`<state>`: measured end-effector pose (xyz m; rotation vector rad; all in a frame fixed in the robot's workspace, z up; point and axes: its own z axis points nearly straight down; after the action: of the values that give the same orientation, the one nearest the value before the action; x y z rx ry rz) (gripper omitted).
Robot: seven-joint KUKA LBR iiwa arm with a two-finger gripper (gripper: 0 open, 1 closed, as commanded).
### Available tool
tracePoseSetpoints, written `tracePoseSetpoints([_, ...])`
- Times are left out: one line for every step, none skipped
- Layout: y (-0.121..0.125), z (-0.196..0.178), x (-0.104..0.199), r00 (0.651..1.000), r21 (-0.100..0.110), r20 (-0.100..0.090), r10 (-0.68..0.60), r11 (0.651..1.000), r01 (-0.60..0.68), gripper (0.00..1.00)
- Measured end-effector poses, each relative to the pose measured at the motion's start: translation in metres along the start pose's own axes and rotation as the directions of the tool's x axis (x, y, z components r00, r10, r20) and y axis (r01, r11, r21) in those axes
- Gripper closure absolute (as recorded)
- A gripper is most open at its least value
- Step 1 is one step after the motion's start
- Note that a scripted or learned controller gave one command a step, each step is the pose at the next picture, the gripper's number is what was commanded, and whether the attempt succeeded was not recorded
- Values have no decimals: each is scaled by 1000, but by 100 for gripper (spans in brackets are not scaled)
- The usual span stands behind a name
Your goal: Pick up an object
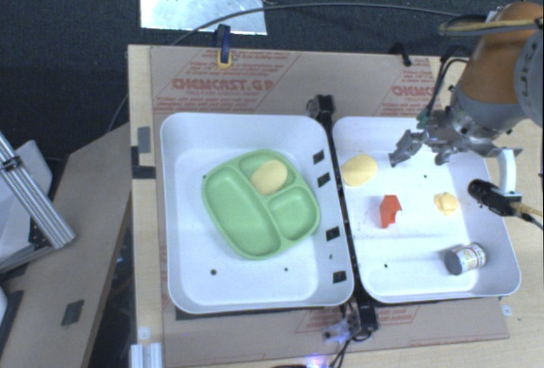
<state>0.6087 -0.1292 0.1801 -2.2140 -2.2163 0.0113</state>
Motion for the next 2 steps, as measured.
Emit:
tracePoseSetpoints([3, -7, 0, 1000, -12, 2, -2, 1000, 2, 0])
tracePoseSetpoints([-4, 42, -6, 1000, -10, 1, 0, 1000, 0, 0])
